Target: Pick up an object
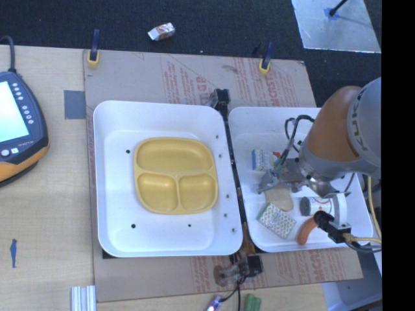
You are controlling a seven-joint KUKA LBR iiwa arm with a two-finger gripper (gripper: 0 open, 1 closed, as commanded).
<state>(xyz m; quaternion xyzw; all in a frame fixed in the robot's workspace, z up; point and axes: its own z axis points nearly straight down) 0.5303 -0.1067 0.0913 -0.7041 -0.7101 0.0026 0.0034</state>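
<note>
The right bin (259, 123) holds several small things. A blue and white packet (260, 159) lies near its left wall. A white pouch with a green pattern (277, 221) sits toward the front, with a flat beige piece (281, 198) just behind it. An orange carrot-like thing (304, 234) lies at the front. My gripper (271, 181) is low inside this bin, between the packet and the beige piece, and the arm's orange band (334, 129) is above it. I see nothing clearly held.
The left bin (110, 173) carries a yellow tray with three compartments (175, 173). A tablet-like pendant (16, 125) rests on the bench at far left. A small wrapped item (161, 32) lies on the dark floor beyond the bench.
</note>
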